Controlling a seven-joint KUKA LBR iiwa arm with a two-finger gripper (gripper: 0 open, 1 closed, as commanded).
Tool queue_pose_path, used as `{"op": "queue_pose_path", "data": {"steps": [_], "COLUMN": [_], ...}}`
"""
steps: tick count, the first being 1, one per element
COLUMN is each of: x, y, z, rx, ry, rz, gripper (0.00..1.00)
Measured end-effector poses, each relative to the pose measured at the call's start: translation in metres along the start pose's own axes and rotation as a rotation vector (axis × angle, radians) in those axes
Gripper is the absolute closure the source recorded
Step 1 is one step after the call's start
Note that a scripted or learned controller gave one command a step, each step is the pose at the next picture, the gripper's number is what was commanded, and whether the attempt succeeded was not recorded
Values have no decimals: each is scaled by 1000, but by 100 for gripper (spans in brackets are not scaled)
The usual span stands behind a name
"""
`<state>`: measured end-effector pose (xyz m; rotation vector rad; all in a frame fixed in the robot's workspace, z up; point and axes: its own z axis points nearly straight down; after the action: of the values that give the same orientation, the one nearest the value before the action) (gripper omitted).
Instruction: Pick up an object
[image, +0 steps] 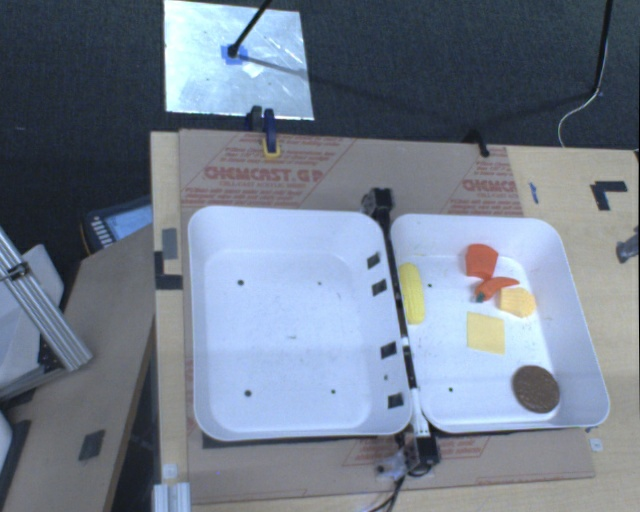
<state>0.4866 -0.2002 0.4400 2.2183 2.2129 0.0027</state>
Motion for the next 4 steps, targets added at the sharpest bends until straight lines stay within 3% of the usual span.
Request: {"op": "queue_pose_path", "data": {"steps": [1, 2, 3, 4], "x": [95, 89, -13, -6], "y": [59, 56, 46, 104], "z": [-101, -107, -94, -94], "rx": [-9, -1, 5, 2], "ry": [3, 3, 0, 1], "rz": [-18, -10, 6, -9], "gripper": [0, 100, 100, 100]}}
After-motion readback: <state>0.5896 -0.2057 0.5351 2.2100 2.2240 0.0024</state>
